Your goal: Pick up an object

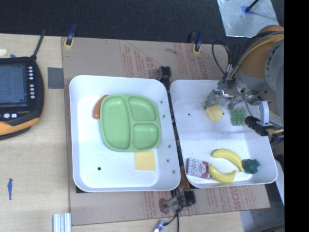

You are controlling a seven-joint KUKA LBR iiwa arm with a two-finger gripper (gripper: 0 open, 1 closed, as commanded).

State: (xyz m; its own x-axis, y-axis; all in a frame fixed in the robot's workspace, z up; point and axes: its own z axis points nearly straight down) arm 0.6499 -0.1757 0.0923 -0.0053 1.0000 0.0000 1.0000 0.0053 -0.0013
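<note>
Your gripper hangs just above the yellow lump in the right bin; finger state unclear, nothing lifted yet.

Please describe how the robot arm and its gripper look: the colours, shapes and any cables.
The arm is grey and rounded, with an orange band curving above the wrist. The gripper is a small metallic assembly with dark parts. Thin black cables loop beside the wrist, and a white bracket with a black fitting sits on the near side.
</note>
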